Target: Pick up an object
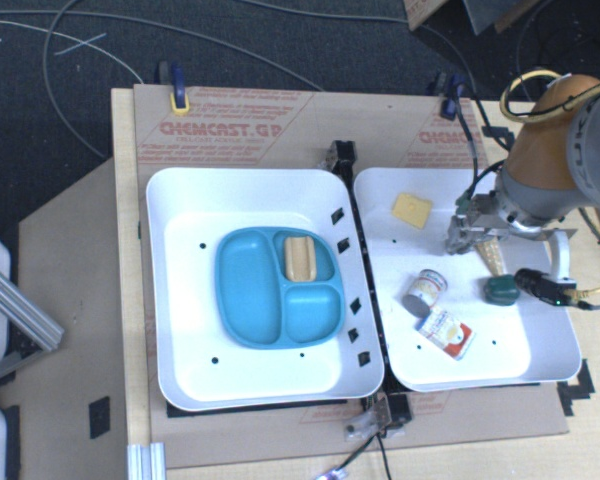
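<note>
The arm (555, 143) is reaching in over the right bin (545, 363), grey with its orange band showing above the wrist, and its gripper (468, 236) is hanging low over the bin's upper middle. From this slanted look down, I cannot tell how the gripper is set, and nothing can be made out in it. Taking the right bin as the landmark: a pale yellow block (412, 209) is lying in its upper left part, near but apart from the gripper; a small tan piece (492, 258) is sitting just beside the gripper on the side nearer the bin's centre; a dark green object (501, 289) is resting right of the bin's centre, close below that tan piece; a small silver can (425, 291) is lying tilted left of the centre; and a red and white packet (447, 332) is lying just below the can, towards the bin's near rim. Across the right bin's left wall, the left bin (180, 363) is holding a blue divided plate (255, 288), and a tan block (299, 258) is sitting in the plate's upper right compartment.
</note>
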